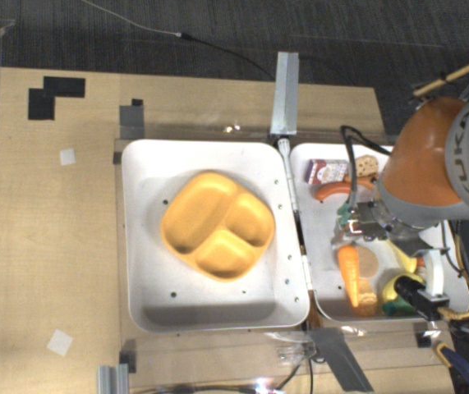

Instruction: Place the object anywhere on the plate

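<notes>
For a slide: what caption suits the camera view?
KUKA arm's gripper over the right bin above a carrot; yellow plate in left bin.

So the plate [218, 224] is a warm yellow-orange sitting in a plain white bin [144, 302]. Over in the other white bin [324, 302] there's an orange carrot [350, 274], a reddish-orange sausage-looking thing [333, 190], a purple-and-white carton [326, 171], and something yellow and green [398, 295]. The bench [45, 245] is pale wood with black patches.

One fixed camera above the bench [20, 220].
It looks down at a slant, taking in both bins; the arm [431, 162] enters from the right.
</notes>
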`<action>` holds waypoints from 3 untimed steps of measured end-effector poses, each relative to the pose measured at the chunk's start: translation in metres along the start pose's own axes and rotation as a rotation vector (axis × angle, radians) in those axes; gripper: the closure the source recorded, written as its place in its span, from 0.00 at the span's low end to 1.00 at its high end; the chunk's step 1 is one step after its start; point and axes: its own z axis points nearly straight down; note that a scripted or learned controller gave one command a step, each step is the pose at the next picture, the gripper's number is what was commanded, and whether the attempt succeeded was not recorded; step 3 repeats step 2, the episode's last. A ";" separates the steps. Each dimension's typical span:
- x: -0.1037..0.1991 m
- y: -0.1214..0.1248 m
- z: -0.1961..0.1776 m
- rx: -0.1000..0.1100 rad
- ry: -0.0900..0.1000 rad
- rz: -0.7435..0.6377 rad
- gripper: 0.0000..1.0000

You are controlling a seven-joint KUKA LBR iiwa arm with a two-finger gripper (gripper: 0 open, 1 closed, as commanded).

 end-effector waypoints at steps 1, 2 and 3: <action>0.077 0.080 -0.015 -0.003 0.002 -0.121 1.00; 0.075 0.080 -0.015 -0.002 0.000 -0.118 0.00; 0.075 0.080 -0.015 -0.002 0.000 -0.118 0.00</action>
